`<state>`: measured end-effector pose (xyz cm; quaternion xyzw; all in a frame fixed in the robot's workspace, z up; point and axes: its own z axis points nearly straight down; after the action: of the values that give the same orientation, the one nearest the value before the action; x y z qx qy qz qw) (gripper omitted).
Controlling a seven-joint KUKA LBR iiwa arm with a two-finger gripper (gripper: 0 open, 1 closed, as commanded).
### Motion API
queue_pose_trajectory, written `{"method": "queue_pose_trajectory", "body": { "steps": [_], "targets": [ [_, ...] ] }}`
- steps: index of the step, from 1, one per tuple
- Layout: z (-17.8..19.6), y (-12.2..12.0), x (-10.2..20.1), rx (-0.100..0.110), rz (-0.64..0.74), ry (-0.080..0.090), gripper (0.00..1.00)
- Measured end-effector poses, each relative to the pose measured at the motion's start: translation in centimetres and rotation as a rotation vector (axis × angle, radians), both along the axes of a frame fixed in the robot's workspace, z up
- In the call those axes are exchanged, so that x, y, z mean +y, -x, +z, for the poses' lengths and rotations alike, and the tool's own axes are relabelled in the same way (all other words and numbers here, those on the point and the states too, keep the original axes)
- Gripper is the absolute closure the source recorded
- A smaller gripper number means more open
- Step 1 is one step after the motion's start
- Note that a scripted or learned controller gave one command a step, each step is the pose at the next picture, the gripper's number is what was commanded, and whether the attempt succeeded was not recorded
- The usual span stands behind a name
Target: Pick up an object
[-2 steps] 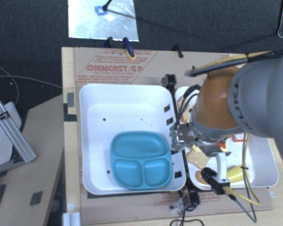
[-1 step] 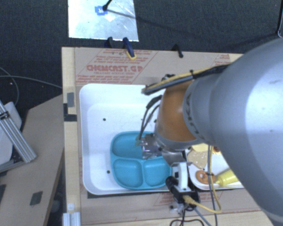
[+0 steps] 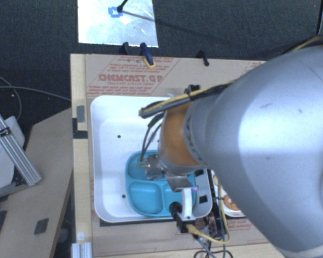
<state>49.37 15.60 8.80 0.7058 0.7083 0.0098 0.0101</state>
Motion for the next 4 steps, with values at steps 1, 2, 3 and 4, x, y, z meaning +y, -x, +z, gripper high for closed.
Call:
{"method": "queue_pose_trajectory", "body": {
  "steps": [1,2,3,4],
  "targets": [
    [-0.2,-12.9,-2.7,0.025,0.001,-0.005,1.00],
    [0.6,0.4,-4.0,0.004,-0.008,0.000,1.00],
    [10.8,-8.4,1.3,0.011,0.006,-0.005,1.00],
    [22.1,-13.0,8.4,0.011,0.008,-0.008,1.00]
  ]
}}
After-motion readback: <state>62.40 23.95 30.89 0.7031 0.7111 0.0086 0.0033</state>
